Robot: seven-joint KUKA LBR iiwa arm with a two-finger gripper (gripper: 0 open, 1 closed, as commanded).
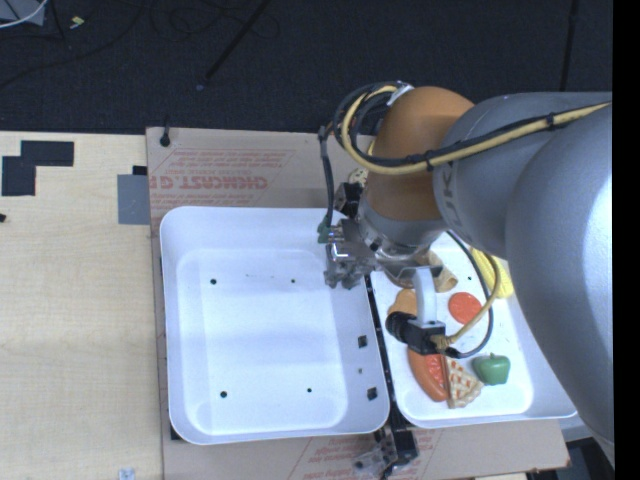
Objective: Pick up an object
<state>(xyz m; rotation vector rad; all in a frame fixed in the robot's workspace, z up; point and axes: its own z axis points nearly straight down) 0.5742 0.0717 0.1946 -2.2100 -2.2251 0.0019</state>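
My gripper (343,266) hangs low over the right rim of the left bin (190,268), close to the divide between the two bins, under the orange wrist band. Nothing shows beneath it. The right bin (540,393) holds the toy foods. A red tomato (465,306) lies mid-bin and a green pepper (492,369) sits near the front. A pizza slice (461,384) rests beside an orange-red piece (430,373). An orange lump (404,300) is just right of the gripper. Part of a yellow piece (497,274) peeks out behind the arm.
The arm's big grey body covers the right bin's far and right side. Both bins rest on a cardboard sheet (230,173) on the wooden bench (70,298). The two bin rims meet in a dark gap (380,338).
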